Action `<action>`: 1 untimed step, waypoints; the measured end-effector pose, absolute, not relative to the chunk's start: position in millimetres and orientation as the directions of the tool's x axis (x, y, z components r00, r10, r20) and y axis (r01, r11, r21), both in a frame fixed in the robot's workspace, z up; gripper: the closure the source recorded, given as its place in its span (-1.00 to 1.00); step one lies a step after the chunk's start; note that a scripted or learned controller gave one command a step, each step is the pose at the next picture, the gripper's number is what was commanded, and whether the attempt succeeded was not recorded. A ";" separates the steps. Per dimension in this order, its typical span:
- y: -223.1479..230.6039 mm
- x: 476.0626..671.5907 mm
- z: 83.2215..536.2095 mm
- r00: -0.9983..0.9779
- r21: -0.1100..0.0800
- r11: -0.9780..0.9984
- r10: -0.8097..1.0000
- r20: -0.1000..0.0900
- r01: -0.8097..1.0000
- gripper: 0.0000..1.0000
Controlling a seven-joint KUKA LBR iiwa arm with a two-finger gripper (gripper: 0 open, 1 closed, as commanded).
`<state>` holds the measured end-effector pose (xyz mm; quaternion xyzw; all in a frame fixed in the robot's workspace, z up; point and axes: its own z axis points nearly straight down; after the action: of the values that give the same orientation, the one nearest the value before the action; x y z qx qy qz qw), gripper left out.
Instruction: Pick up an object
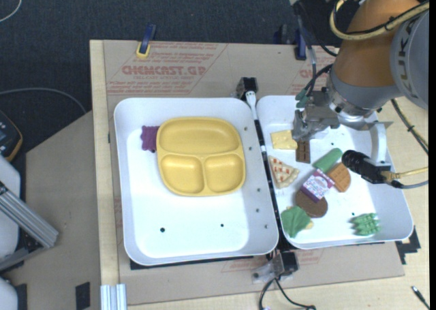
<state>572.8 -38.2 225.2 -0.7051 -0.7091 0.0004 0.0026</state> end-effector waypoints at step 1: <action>10.6 562.7 216.0 -0.005 -0.004 0.005 1.000 0.002 1.000 1.00</action>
<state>562.7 10.6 216.0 -0.7053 -0.7089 0.0005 0.0022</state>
